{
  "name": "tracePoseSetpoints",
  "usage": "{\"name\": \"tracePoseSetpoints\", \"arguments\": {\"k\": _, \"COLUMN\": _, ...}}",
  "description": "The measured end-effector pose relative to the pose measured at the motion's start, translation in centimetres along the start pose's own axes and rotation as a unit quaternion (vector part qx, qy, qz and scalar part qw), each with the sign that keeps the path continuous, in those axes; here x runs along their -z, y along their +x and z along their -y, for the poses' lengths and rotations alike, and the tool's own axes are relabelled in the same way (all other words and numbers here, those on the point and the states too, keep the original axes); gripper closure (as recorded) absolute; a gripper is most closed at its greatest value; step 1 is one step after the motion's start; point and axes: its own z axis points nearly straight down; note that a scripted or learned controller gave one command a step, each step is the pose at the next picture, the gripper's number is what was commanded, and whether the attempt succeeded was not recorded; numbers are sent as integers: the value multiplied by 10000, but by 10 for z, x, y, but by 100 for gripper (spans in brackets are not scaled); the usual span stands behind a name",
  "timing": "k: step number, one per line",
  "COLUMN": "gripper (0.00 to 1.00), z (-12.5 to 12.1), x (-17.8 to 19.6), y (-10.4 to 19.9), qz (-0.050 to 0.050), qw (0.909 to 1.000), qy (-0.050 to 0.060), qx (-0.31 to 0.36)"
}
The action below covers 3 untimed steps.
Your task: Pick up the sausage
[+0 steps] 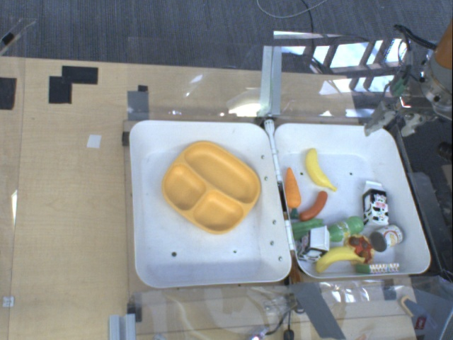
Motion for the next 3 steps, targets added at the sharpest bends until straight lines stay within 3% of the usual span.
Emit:
{"name": "tracePoseSetpoints", "arguments": {"k": 1, "gripper": 0, "z": 15, "x": -117, "y": -16, "qz": -3, "qw": 9997, "qy": 6, "qx": 225}}
{"name": "tracePoseSetpoints", "arguments": {"k": 2, "gripper": 0, "z": 47, "x": -120, "y": -6, "qz": -1, "qw": 9992, "qy": -2, "qx": 389}}
{"name": "tracePoseSetpoints", "arguments": {"k": 3, "gripper": 0, "z": 137, "x": -89, "y": -16, "qz": 3, "qw": 9919, "qy": -12, "qx": 1270}}
